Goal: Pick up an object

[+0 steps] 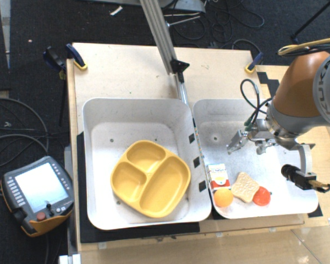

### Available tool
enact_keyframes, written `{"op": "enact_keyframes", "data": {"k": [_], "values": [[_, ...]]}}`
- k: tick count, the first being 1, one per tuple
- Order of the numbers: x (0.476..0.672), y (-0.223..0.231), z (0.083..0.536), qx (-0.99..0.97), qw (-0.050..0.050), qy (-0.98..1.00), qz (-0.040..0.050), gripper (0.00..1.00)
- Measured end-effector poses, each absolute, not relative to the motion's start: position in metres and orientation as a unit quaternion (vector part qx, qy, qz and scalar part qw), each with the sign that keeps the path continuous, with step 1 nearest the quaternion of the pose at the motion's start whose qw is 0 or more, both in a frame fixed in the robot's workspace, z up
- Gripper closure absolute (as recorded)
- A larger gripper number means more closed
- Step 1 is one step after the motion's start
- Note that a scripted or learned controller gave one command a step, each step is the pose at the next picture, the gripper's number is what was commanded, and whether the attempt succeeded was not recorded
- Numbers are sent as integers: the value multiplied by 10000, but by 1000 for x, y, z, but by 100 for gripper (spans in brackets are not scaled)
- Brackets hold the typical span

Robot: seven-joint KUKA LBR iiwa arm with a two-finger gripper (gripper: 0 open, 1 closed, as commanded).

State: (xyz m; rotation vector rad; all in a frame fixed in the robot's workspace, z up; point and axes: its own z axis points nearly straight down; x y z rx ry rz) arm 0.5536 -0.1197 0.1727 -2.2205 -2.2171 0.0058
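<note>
The yellow divided plate (pixel 150 178) lies in the left bin (pixel 93 120). Right of it, in the right bin (pixel 220 111), a carton (pixel 218 176), orange (pixel 223 197), cracker (pixel 245 187) and tomato (pixel 262 197) cluster. The gripper (pixel 243 139) hovers above them; its grip cannot be told. It should descend centred on one item.

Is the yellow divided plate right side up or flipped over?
Right side up: the yellow three-compartment plastic plate in the left white bin shows its compartments' hollows facing upward.
</note>
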Motion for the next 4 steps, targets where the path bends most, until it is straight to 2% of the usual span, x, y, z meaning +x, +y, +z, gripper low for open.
{"op": "enact_keyframes", "data": {"k": [2,3,4], "values": [[556,-124,95,-7071,-1,-7071,1,0],[557,-124,106,-7072,-10,-7070,-8,100],[552,-123,167,-7064,-25,-7078,-16,100]]}}
